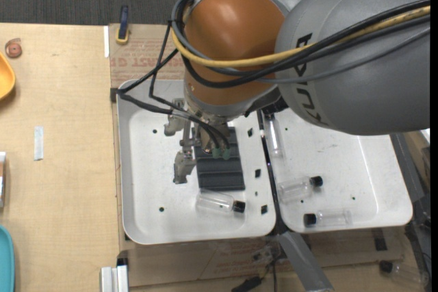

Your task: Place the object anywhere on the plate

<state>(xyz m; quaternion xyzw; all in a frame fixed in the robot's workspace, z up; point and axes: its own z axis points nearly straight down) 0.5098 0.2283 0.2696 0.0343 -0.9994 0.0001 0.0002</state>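
**Arm over the left bin, pick not yet made**

The arm point(321, 58) reaches in from the right, and its orange band point(229, 44) hangs over the back of the left bin point(140, 174). Below the wrist, the gripper point(186, 162) is low over the middle of the bin floor, with a dark ribbed block point(220, 171) just beside it. Whether the gripper is open or closed cannot be told from this angle, and nothing is seen held in it.

The likeliest object is a clear vial point(219, 203) with a black cap. It lies on its side near the front of the left bin, just in front of the ribbed block and apart from the gripper. Two more vials point(301, 187) point(327, 218) lie in the right bin point(383, 181).

No plate can be made out for certain. A teal rim point(4, 260) and a yellow rim point(4, 78) cut into the left edge of the counter point(61, 147), well apart from both bins, and either one could be the plate.

The step in hand looks like the grasp, so the task is at its start. Next, the gripper would need to shift toward the front of the bin, line up across the vial's body and close on it. It would then lift clear of the bin wall before carrying left. A smooth round vial may well roll or slip out.
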